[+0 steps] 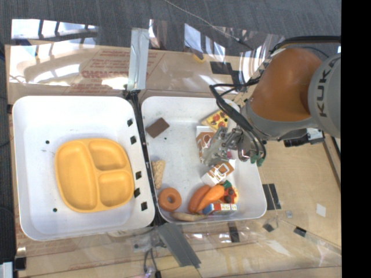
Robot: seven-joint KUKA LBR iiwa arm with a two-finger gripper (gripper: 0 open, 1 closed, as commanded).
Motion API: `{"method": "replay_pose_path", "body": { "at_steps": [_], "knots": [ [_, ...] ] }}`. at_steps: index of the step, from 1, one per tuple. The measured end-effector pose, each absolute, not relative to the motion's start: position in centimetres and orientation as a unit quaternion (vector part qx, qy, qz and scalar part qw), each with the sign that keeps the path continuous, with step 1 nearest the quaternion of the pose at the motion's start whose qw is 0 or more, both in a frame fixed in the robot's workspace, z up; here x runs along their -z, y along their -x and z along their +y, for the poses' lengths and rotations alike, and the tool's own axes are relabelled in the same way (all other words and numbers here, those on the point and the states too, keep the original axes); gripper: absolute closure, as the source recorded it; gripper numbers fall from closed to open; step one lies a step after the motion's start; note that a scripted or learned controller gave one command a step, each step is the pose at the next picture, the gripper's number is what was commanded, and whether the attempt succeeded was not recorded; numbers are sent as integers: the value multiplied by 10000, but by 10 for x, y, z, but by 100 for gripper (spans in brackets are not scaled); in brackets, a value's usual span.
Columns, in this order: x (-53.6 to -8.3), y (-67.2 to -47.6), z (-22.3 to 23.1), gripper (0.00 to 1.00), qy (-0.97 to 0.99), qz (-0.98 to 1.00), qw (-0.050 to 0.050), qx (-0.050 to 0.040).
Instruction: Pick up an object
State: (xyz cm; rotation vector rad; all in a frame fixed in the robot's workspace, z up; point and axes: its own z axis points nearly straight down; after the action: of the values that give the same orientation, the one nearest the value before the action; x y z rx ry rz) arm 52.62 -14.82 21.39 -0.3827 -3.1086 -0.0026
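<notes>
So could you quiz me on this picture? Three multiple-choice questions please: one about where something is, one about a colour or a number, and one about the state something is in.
1. Where does the yellow tray lie?
A. In the left bin
B. In the right bin
C. On the floor

2. What colour is the ring-shaped toy near the right bin's front edge?
A. Blue
B. Orange
C. White

3. How does the tray sit?
A. Propped on its edge
B. Upside down
C. Flat, with its compartments facing up

Answers:
1. A: the tray fills the middle of the left bin, apart from the toys.
2. B: the ring is orange, next to the carrot-like toy.
3. C: all three hollow compartments are open to the camera.
</notes>
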Motion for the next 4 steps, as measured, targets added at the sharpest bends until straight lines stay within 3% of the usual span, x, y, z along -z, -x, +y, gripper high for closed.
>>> {"method": "replay_pose_path", "body": {
  "at_steps": [1,2,3,4],
  "knots": [
    [-205,-557,-211,100,518,-9987,13,3],
    [-206,-557,-211,0,516,-9987,12,4],
    [-106,-554,-187,0,522,-9986,-2,3],
    [-91,-573,-179,0,955,-9954,-18,-6]
  ]
}}
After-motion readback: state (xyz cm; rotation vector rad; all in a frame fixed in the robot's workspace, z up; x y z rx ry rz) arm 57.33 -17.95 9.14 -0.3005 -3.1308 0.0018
